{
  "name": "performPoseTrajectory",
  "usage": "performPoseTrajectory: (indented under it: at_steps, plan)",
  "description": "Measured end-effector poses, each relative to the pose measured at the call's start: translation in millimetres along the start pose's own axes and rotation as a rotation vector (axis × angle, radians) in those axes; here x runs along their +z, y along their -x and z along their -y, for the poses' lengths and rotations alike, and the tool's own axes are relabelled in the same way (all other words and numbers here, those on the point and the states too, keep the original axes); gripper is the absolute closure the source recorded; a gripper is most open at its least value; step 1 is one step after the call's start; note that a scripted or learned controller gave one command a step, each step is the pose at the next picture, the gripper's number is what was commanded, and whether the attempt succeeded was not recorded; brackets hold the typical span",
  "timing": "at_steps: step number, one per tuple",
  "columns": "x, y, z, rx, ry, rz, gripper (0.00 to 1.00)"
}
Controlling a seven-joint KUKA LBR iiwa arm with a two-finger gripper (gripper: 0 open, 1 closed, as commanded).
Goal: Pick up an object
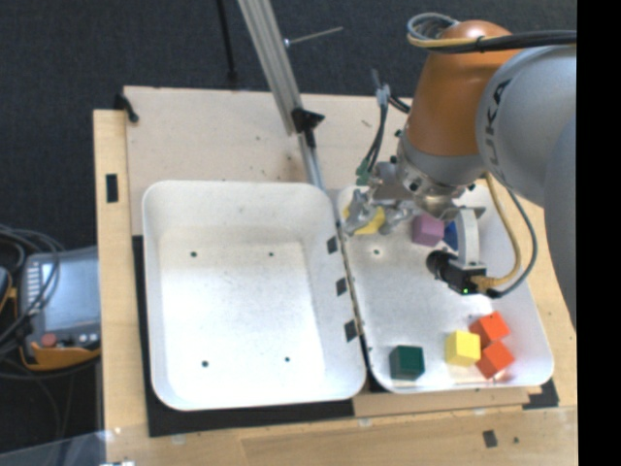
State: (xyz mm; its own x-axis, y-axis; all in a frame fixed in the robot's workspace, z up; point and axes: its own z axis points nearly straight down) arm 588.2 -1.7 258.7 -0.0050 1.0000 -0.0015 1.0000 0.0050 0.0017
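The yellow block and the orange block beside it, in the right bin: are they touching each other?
Cannot tell. In the camera view the yellow block and the nearest orange block sit edge to edge; no gap shows plainly, nor does contact.

From my feed, the arm's wrist (441, 153) covers the gripper; a yellow object (370, 223) and a purple block (427, 229) peek out partly beneath it, shapes unclear.

On my grey arm (543, 115), just below the orange band, dark letters run along the casing; I see part of them, something like "UK" from the KUKA brand, cut off by the curve of the shell. Nothing else here can be read: the small screen (60, 299) beside the tabletop's left edge is too blurred to make out.
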Motion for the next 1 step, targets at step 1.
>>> performPoseTrajectory:
  at_steps: [1]
  plan:
    - [10.7,-59.5,-10.7,-0.002,0.001,-0.002,1.00]
